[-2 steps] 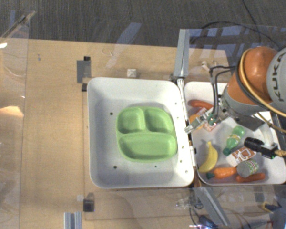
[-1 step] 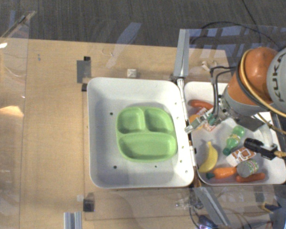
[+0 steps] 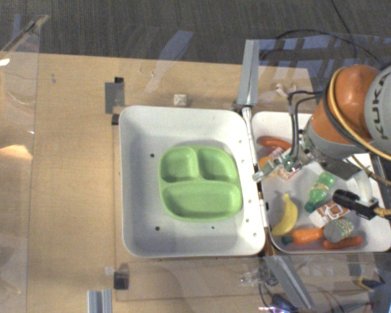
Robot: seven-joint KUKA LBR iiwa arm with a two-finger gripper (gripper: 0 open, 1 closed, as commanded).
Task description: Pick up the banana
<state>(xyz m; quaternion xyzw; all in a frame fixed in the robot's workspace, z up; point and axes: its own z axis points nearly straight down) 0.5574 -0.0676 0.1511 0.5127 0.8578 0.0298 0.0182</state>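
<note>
In the right bin [image 3: 378, 243], the banana [image 3: 286, 216] is seen lying unlifted; the claw [image 3: 281, 165] hangs just beyond it, its opening indiscernible, so the pick remains undone.

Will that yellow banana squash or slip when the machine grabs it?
The banana looks glossy like moulded plastic, so probably stiff, light and a bit slippery. Its curve may let it rock or twist. The carrot touching its lower end might shift too.

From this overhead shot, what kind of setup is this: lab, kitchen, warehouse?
Most likely a robot lab pick-and-place bench. Two white bins sit on a wooden bench top, the right one filled with toy food such as a banana, and cables trail around a grey and orange arm.
</note>
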